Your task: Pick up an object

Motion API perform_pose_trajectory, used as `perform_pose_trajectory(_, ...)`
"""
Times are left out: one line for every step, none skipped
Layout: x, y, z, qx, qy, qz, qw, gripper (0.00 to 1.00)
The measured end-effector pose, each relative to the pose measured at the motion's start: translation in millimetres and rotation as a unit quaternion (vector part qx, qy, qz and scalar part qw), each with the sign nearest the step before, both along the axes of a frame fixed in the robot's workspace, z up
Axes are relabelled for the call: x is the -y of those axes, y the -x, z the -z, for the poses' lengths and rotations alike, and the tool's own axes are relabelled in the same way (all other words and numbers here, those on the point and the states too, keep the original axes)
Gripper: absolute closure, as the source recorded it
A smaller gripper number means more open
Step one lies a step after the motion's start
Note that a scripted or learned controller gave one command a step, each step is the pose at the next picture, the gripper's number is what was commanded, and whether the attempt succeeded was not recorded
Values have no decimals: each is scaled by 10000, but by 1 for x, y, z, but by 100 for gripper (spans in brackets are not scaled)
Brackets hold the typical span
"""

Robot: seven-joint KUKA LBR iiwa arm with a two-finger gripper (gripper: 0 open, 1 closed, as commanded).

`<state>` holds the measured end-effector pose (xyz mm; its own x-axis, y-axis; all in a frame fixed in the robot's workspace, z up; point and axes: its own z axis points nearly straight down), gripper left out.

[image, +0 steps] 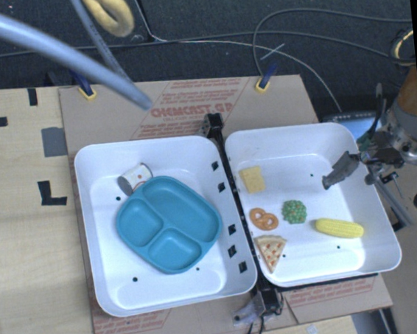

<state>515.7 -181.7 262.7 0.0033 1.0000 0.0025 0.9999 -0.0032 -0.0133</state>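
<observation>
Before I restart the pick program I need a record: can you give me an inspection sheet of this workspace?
Surface: cardboard sheet under two white bins.
Job's things: right bin holds cracker, pretzel, broccoli, corn cob, pizza slice.
Clutter: left bin holds blue divided plate and small can.
Grippers: gripper over right bin's right side, holding nothing.
Cables: several on dark floor.
Surroundings: yellow clamps.

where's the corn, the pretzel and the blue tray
corn (339, 227): camera view, middle of the yellow cob, right bin
pretzel (263, 219): camera view, centre of the brown twist, right bin
blue tray (168, 223): camera view, ridge between its compartments, left bin
</observation>
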Motion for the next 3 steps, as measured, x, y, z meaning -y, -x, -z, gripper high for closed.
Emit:
perform_pose_trajectory(-1, -2, -7, 59, 13, -23, 10000, 0)
perform_pose_trajectory(-8, -1, 55, 36, 7, -20, 10000, 0)
perform_pose_trajectory(-6, 11, 110, 32, 5, -15, 10000, 0)
